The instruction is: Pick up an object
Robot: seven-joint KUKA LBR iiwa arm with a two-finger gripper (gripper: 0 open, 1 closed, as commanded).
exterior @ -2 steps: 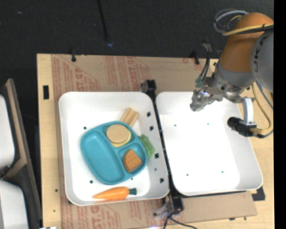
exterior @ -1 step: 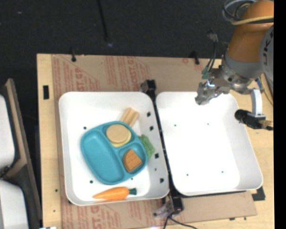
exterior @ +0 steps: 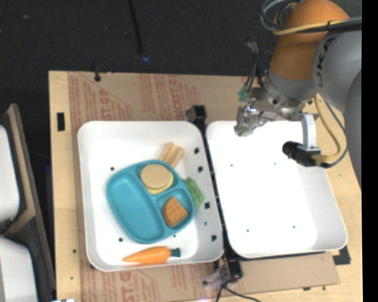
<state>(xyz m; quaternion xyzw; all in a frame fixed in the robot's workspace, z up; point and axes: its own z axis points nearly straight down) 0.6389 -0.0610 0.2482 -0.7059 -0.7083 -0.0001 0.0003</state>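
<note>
In the left bin (exterior: pixel 101 143) lies a blue divided plate (exterior: pixel 135 209) holding a round tan cookie (exterior: pixel 157 177) and a brown waffle-like piece (exterior: pixel 175 212). A tan wooden block (exterior: pixel 172 153) pokes out behind the plate, a green piece (exterior: pixel 195 192) lies at its right edge, and an orange carrot (exterior: pixel 150 255) rests near the front wall. My gripper (exterior: pixel 246 124) hangs over the back left corner of the right bin (exterior: pixel 271 194), apart from all of these, with nothing seen in it.
The bins stand side by side on a cardboard-covered bench (exterior: pixel 132 96). A black clip (exterior: pixel 196 114) sits at the back where the bins meet. White bin edges (exterior: pixel 3 168) show at the far left.
</note>
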